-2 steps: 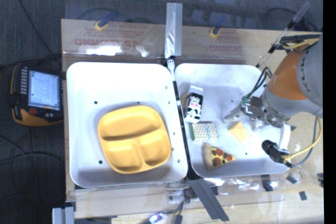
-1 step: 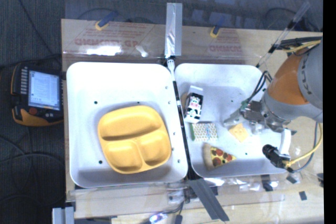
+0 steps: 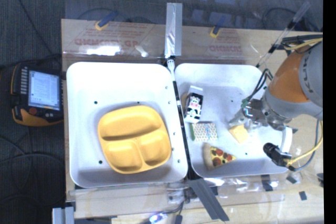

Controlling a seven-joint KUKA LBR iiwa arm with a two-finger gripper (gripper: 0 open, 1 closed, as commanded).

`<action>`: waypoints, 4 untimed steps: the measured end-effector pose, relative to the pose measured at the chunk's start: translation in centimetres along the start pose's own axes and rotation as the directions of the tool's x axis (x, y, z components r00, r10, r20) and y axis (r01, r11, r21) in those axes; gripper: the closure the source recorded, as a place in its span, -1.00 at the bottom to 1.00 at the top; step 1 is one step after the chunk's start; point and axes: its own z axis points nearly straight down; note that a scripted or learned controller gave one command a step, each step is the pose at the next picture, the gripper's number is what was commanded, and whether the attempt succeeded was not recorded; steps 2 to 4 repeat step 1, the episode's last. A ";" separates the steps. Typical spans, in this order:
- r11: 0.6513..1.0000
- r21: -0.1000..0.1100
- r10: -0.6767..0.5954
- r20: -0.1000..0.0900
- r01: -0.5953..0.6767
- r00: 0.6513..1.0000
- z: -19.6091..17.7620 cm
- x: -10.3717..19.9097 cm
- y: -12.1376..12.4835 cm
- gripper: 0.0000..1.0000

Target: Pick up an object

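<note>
In the right bin (image 3: 220, 73) lie a cow-patterned milk carton (image 3: 195, 106), a small green-and-white packet (image 3: 204, 131), a toy pizza slice (image 3: 219, 156) and a yellow cheese wedge (image 3: 239, 133). My gripper (image 3: 248, 117) hangs low at the bin's right side, just above and right of the cheese wedge. The wedge rests on the bin floor right beneath the gripper's tip. The grey arm with its orange band (image 3: 294, 81) comes in from the right.
The left bin (image 3: 84, 81) holds a yellow divided plate (image 3: 135, 137). A handheld pendant with a screen (image 3: 38, 94) lies left of the bench. Cables and a black fitting (image 3: 273, 152) hang by the right bin's near-right corner.
</note>
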 end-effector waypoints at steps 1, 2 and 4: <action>1.000 0.019 0.002 0.002 -0.002 1.000 -9.7 3.9 3.7 1.00; 1.000 0.019 0.002 0.002 -0.002 1.000 -9.7 3.9 3.7 1.00; 1.000 0.019 0.002 0.002 -0.002 1.000 -9.7 3.9 3.7 1.00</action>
